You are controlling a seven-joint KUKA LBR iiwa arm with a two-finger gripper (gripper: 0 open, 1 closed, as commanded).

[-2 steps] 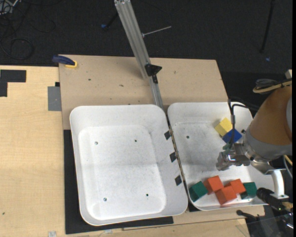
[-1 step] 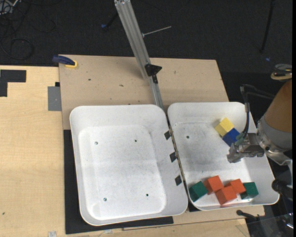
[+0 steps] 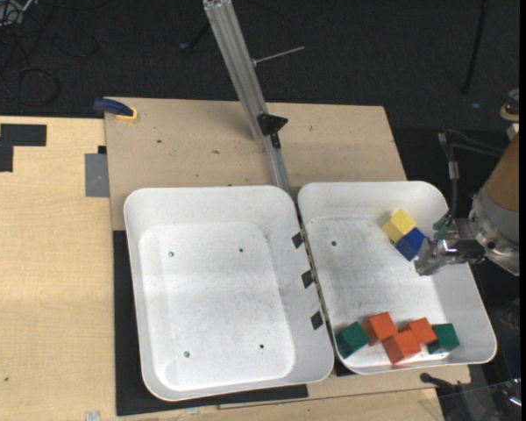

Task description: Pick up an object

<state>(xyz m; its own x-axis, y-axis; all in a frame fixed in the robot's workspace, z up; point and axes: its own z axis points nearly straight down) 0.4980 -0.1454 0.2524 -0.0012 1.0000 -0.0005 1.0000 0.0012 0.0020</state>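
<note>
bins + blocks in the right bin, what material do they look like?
Bins: likely moulded plastic, white, slightly glossy, with rounded corners and raised rims. Blocks: look like painted wood or plastic; flat, opaque yellow, blue, orange and green, crisp edges, no visible grain. Too small to settle.

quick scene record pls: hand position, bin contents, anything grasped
hand: over right bin's right side, beside the blue block
right bin: yellow block touching blue block; cluster near front edge of two orange blocks and two green blocks
left bin: white, shallow
grasped: nothing visible between fingers
</note>
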